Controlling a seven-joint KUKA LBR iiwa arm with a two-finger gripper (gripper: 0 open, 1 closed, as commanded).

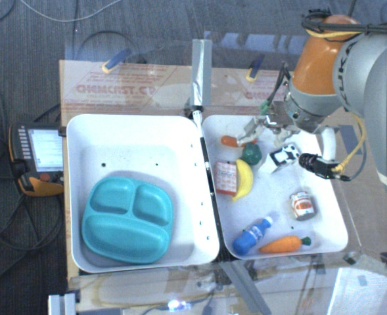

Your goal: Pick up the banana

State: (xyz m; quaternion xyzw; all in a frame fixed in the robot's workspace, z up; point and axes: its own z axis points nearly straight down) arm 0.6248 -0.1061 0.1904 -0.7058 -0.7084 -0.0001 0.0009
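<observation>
Your bench carries two white bins; the banana (244, 179) lies in the right bin (331, 231), beside a red packet (225, 177) (touching it). The claw (265, 128) hovers spread and empty at the far side: approach step; next, descend nearer.

Arm (351, 58) cut off by right edge; upper links out of frame. Gripper (267, 130) small against bin clutter, finger gap unreadable. Banana (244, 180) partly covered: green lump (251, 153) over its top end, carton (226, 178) against its left side. Carton print and jar (303, 205) label too small to read.
</observation>
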